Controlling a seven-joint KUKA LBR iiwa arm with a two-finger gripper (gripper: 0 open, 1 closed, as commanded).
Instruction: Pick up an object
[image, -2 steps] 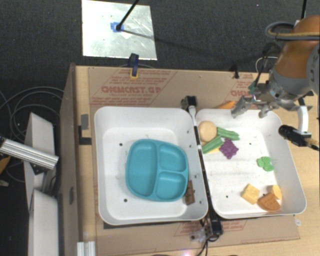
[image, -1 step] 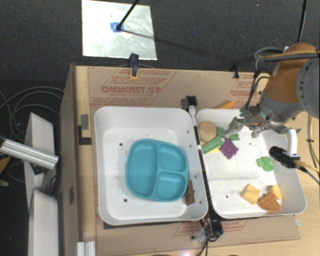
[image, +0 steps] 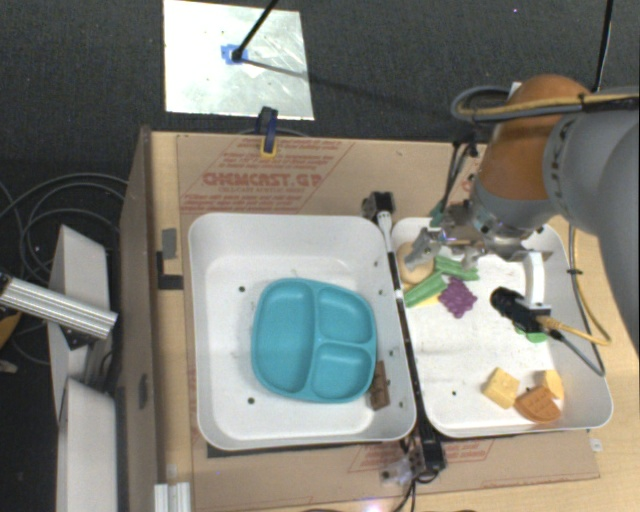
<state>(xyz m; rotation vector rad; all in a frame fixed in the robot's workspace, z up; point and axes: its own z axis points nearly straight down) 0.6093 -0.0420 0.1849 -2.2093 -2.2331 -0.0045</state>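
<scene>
My gripper (image: 445, 248) hangs low over the far left corner of the right bin (image: 580, 400). Right under it lie a green stick (image: 458, 268) and a tan round piece (image: 412, 268). A second, lighter green piece (image: 424, 291) lies just in front, against the bin's left wall. A purple knobbly piece (image: 458, 297) sits beside it to the right. Near the front right corner rest a yellow block (image: 502, 386) and an orange piece (image: 540, 403). I see nothing lifted between the fingers.
The left bin (image: 230, 250) holds a blue divided plate (image: 312, 338) and a small brown piece (image: 379, 386) at its front right edge. The shared wall (image: 398, 310) between the bins runs close to the gripper's left.
</scene>
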